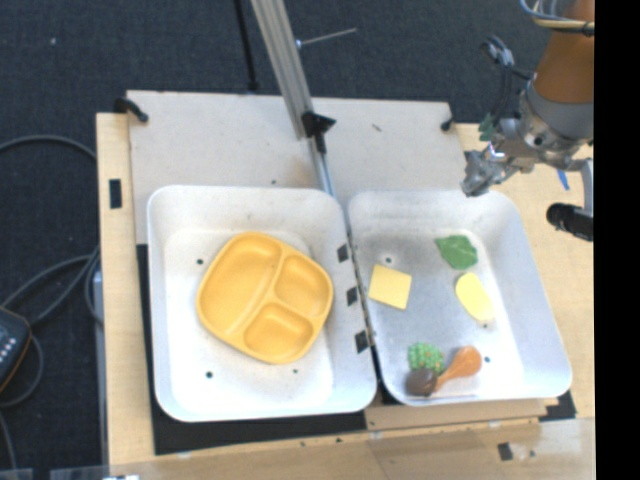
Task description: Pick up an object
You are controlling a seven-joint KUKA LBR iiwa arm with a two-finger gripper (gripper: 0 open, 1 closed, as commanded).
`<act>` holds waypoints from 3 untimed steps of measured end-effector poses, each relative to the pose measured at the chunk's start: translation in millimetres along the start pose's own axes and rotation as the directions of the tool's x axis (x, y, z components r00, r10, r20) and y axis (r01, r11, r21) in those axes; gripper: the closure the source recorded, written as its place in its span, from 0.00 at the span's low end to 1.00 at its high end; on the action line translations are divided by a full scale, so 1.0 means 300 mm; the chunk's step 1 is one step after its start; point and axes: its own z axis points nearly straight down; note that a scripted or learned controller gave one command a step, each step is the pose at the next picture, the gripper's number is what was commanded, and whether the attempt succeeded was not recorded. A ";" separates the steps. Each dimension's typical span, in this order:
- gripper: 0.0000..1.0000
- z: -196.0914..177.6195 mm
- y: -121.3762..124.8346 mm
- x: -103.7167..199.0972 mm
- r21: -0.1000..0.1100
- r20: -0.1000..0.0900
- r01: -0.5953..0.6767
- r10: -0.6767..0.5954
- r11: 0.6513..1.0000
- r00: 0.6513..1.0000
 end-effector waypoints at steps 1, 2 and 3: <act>1.00 -0.112 0.004 -0.006 0.003 -0.001 0.001 -0.001 1.000 1.000; 1.00 -0.069 -0.027 0.152 0.009 -0.003 0.003 -0.003 1.000 1.000; 1.00 -0.081 -0.033 0.324 0.008 -0.004 0.005 -0.005 1.000 1.000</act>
